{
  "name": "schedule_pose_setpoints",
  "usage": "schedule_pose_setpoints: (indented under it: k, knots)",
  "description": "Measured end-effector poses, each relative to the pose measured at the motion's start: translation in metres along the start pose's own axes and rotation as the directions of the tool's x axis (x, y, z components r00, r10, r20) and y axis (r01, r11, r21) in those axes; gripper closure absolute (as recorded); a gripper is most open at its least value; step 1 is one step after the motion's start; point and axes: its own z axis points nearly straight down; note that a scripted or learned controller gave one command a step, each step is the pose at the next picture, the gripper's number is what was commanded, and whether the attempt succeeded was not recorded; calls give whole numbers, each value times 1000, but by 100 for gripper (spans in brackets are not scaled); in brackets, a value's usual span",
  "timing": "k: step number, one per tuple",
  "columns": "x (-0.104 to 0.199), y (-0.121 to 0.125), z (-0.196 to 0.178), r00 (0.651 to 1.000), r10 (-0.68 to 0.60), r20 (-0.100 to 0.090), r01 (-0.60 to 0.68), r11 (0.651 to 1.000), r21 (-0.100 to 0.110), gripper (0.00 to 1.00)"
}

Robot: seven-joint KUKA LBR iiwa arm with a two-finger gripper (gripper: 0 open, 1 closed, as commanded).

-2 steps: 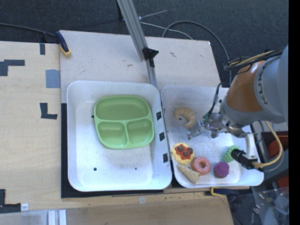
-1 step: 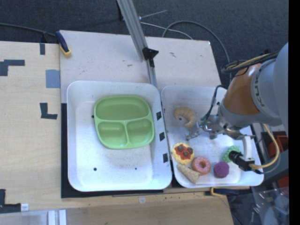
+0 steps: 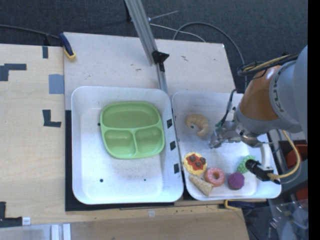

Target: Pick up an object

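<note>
Two white bins sit side by side on the bench. The left bin (image 3: 85, 184) has a green plate (image 3: 132, 129) with three sections lying flat in its middle, and nothing sits on that plate. The right bin (image 3: 182, 101) holds the toy food, so that is the place to pick from.

The arm (image 3: 270, 96) reaches in from the right, and its gripper (image 3: 216, 140) hangs low over the middle of the right bin. I cannot tell if it is open or closed, because it is small and dark from up here. Nothing can be seen caught in it.

The croissant (image 3: 198, 124) lies just to the left of the gripper, a bit farther back. It is the closest toy (so it is probably the one being tried for). The others sit along the near side: a little pizza (image 3: 195, 162), a pink donut (image 3: 215, 176), a tan wedge (image 3: 201, 185), a purple ball (image 3: 236, 180) and something green (image 3: 244, 163) tucked by the arm.
</note>
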Motion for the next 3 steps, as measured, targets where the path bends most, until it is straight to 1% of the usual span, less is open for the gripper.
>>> schedule_pose_setpoints:
  k: [1, 2, 3]
  knots:
    - [-4, -6, -59, 1000, 2, 1, -2, 1000, -5, 100]
    - [2, -14, -113, 1000, 0, 1, 0, 1000, -6, 100]
    - [8, -13, -157, 1000, 0, 1, 0, 1000, -6, 100]
